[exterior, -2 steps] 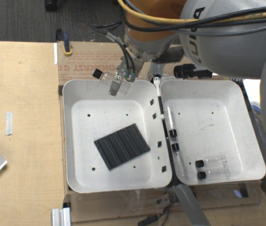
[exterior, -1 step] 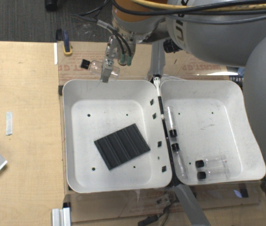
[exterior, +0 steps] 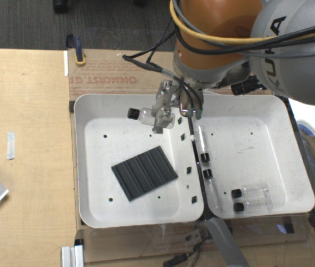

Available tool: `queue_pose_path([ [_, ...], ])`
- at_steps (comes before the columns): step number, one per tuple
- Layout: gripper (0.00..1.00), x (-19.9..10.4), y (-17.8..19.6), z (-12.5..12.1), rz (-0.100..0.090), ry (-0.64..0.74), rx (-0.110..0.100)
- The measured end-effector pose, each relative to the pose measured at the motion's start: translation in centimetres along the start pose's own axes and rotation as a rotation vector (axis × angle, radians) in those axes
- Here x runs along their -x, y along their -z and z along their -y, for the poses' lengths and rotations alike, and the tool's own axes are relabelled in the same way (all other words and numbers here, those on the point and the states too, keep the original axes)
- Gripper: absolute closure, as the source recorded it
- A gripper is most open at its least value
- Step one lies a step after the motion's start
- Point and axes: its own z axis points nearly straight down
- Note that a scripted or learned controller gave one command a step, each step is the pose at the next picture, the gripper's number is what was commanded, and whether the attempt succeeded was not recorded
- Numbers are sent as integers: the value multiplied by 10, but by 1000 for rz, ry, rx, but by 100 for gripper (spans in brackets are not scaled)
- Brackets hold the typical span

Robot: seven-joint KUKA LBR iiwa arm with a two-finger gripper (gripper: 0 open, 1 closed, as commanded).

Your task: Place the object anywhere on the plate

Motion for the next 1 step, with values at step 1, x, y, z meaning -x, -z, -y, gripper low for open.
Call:
queue_pose_path([
  [1,100,39,-5,38,2,289,1],
])
